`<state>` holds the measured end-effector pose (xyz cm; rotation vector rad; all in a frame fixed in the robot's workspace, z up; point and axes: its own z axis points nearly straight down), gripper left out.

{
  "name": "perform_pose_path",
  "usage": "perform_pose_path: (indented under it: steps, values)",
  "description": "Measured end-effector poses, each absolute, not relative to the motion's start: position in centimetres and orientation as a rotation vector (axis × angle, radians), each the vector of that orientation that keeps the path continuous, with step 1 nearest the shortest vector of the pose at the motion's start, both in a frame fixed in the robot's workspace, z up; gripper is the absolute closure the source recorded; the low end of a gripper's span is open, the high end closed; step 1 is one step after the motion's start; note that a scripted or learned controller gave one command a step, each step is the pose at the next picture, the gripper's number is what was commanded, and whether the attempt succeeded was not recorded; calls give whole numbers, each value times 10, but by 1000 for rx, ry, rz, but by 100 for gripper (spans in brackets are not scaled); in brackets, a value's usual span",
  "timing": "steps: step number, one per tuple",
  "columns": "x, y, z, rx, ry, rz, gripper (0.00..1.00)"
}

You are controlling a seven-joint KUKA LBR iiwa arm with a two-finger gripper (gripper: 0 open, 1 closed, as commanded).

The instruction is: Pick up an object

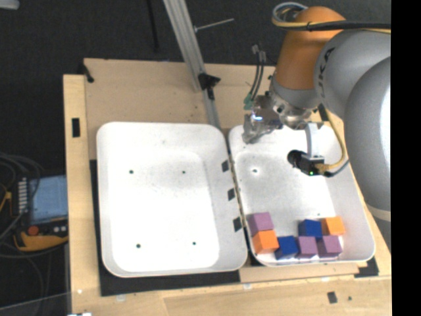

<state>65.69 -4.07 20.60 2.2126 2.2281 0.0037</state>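
A tan bench (151, 91) is seen from above against a dark floor, bearing two white bins side by side. All places below are given relative to the right bin (283, 176).

The blocks are clustered in that bin's near end, against its front wall. A purple block (261, 222) is at the cluster's left, with an orange block (266, 240) touching it just in front. A blue block (287, 246) is beside that, then a purple block (307, 245) and another purple block (330, 245) along the front wall. A second blue block (310, 228) and a second orange block (333, 226) are set just behind those. Nothing is lifted; all blocks are resting on the bin floor.

The gripper (253, 131) is held over the bin's far left corner, well apart from the blocks. No block is seen at it. Whether it is open or closed cannot be told; the tip is too small and blurred against the white rim.

The arm (355, 78) is brought in from the bin's right, its orange band (302, 51) above the bin's far edge. A small black unit with a green light (304, 161) is hung on a cable over the bin's middle right.

The left bin (164, 196) is touching the right bin's left wall. A metal pole (187, 45) is slanted up from beyond the far left corner. A blue box (49, 199) and cables are lying on the floor far to the left.
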Motion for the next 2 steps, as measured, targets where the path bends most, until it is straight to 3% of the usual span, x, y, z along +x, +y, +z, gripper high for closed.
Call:
perform_pose_path:
  steps: [2]
  values:
    - [656,81,219,2212,2231,5,100]
